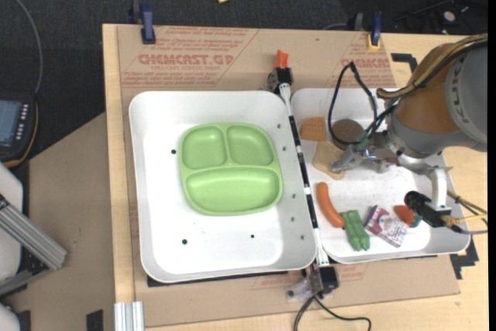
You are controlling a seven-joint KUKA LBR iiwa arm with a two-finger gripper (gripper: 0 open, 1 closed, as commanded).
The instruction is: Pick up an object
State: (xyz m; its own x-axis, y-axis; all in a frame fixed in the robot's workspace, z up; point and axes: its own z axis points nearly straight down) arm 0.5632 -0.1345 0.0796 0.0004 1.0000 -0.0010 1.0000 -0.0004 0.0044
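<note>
The bench (194,50) carried two shallow white bins side by side. The left bin (155,229) held one green divided plate (230,168), lying flat near the bin's centre with bare white floor on all four sides, widest toward the near edge. The right bin (341,101) held the loose objects and the arm (446,101), which entered from the right and covered much of the bin's right half.

The gripper (346,160) sat low over the upper middle of the right bin, beside a brown round piece (346,129) and a tan flat piece (312,128) at the far-left part of that bin. A pale block (324,159) lay just at the gripper's tip. The state of the tool could not be determined.

Along the near part of the right bin, from left to right, lay:
- an orange sausage-shaped item (330,205), close to the wall shared with the left bin;
- a green item (356,230), just beside the sausage shape's lower end;
- a purple-and-white packet (385,225), near the green item;
- a red item (406,214), touching or nearly touching the packet, partly covered by a black part of the arm.

These four items lay close together near the front rim. An open strip of floor separated them from the gripper.
</note>
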